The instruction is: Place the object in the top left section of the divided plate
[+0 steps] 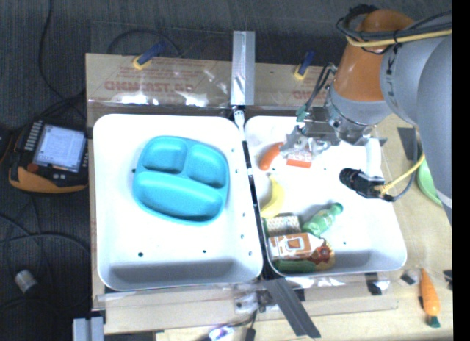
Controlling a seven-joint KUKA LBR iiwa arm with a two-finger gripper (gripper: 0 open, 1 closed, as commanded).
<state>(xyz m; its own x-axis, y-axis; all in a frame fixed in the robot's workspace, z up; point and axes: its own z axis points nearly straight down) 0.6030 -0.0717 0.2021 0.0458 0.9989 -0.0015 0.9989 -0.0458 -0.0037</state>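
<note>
Gripper [303,143] is hovering over the right bin [382,251], finger state unclear; carrot [269,155] is lying just left of it, plate [181,178] far left, so descending centred matters.

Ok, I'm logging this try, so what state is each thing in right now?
Divided plate: upright in the left bin, nothing in its sections.
Carrot: lying in the right bin, by the gripper.
Banana: lying flat.
Green bottle: on its side.
Gripper: low over the right bin.

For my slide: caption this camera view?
Gripper over right bin's toy food; blue divided plate waits in left bin.
</note>
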